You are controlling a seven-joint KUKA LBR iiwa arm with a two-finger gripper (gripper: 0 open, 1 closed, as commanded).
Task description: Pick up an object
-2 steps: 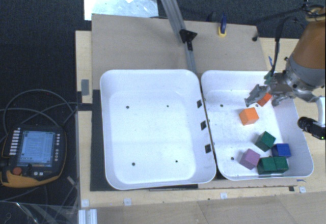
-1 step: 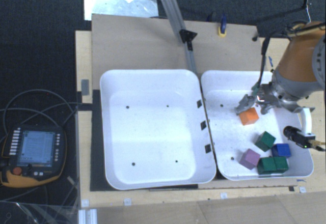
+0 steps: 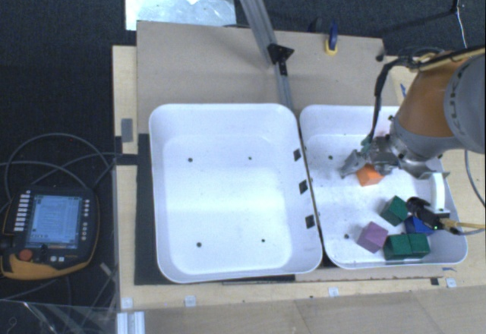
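Now the gripper hangs low in the right bin, and the orange block sits right at its tip, just on the near side, touching or almost. Clamped or apart? I cannot tell from this angle. The green block lies apart, toward the bin's near right corner.

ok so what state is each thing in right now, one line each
gripper, low in the right bin, at the orange block
orange block, under the gripper tip, cannot tell if gripped
purple block, loose on the bin floor
upper green block, loose, apart from the gripper
front green block, resting by the front wall
blue block, tucked between the two green blocks
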